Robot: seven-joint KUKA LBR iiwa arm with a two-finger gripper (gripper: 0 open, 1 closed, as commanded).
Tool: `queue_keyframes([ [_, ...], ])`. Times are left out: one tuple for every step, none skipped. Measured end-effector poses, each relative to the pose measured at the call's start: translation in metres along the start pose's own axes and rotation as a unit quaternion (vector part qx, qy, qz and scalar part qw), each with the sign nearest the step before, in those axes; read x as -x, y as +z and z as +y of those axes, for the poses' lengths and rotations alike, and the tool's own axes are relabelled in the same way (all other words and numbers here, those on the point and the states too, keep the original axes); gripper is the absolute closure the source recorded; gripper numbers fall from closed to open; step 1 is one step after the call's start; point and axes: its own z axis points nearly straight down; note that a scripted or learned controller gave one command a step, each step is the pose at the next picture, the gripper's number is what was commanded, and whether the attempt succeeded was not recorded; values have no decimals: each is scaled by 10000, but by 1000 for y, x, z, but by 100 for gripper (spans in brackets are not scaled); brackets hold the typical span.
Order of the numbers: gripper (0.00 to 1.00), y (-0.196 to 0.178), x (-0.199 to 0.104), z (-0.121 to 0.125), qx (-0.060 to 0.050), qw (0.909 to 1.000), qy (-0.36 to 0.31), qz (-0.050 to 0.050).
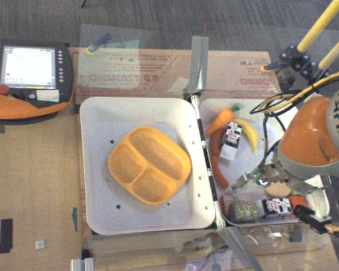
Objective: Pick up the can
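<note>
While lying sideways, green-labelled can (244,211), near right bin's (246,107) front, pincer state unclear.

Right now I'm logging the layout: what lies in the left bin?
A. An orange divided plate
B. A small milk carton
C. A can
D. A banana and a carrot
A: the orange divided plate lies alone in the left bin, while the banana and carrot lie in the right bin.

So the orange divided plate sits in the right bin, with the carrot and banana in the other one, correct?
Not quite. The camera view shows the orange divided plate in the left bin; the carrot and banana lie in the right bin.
</note>
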Motion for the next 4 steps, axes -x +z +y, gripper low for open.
queue_keyframes([
  [0, 0, 0, 0, 0, 10000, 0, 0],
  [0, 0, 0, 0, 0, 10000, 0, 0],
  [0, 0, 0, 0, 0, 10000, 0, 0],
  [0, 0, 0, 0, 0, 10000, 0, 0],
])
